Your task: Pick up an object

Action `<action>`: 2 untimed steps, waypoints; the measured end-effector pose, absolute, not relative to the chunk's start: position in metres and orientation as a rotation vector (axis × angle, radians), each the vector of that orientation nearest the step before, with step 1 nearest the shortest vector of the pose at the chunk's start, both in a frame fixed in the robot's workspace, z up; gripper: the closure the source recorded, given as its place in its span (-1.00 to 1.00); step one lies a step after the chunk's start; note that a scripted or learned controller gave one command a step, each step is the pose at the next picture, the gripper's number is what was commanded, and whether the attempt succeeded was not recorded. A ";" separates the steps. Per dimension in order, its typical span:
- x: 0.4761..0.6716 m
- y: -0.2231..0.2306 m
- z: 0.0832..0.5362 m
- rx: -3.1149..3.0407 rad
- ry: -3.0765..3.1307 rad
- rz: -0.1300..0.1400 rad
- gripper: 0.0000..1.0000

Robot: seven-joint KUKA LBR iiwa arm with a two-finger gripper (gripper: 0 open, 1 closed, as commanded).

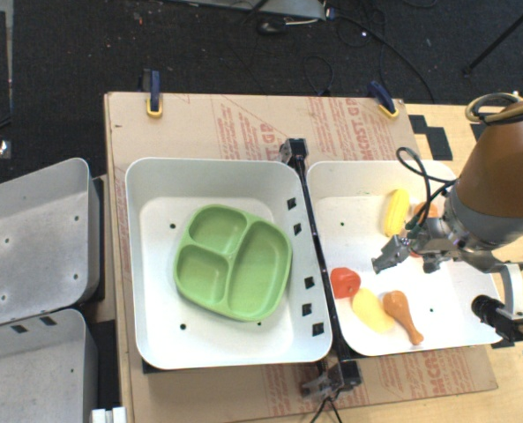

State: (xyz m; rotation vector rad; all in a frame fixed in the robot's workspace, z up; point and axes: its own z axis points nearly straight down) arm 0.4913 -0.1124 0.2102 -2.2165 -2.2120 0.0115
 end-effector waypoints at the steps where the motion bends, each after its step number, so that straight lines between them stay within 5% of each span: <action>1: 0.494 -0.112 0.215 -2.220 -2.222 0.001 -1.00; 2: 0.499 -0.103 0.159 -2.218 -2.218 0.004 -1.00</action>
